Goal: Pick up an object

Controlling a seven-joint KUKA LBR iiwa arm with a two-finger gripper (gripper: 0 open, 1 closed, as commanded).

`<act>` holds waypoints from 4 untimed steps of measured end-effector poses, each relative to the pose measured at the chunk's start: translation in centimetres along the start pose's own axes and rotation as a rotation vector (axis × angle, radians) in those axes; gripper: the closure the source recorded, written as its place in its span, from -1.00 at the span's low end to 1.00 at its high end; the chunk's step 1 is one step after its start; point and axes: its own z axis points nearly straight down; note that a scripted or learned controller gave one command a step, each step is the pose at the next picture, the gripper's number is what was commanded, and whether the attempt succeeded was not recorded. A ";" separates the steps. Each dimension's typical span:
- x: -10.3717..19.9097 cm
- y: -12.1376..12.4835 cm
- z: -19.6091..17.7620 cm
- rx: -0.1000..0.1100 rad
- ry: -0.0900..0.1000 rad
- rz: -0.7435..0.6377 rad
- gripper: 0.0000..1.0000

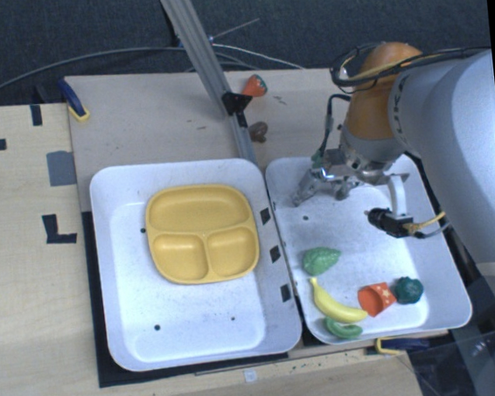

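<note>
In the right bin (443, 304), several toy foods lie near the front: a light green leafy piece (322, 260), a yellow banana (333, 302) with a green piece (343, 328) beneath it, a red-orange piece (377, 298) and a dark green piece (407, 289). My gripper (322, 192) hangs over the back of this bin, above the bare floor and well behind the leafy piece. Its fingers are spread open and hold nothing.
The left bin (130, 337) holds a yellow divided plate (203, 232). A slanted metal pole (202, 57) rises behind the bins, with a small orange object (255, 85) and a brown one (258, 132) beside it. The bulky grey arm (467, 152) covers the right bin's right side.
</note>
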 end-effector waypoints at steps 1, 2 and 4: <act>0.1 0.1 -1.3 -0.002 0.001 -0.002 1.00; 0.9 0.1 -5.8 -0.006 0.002 0.000 1.00; 2.8 0.7 -16.6 -0.008 0.002 0.000 1.00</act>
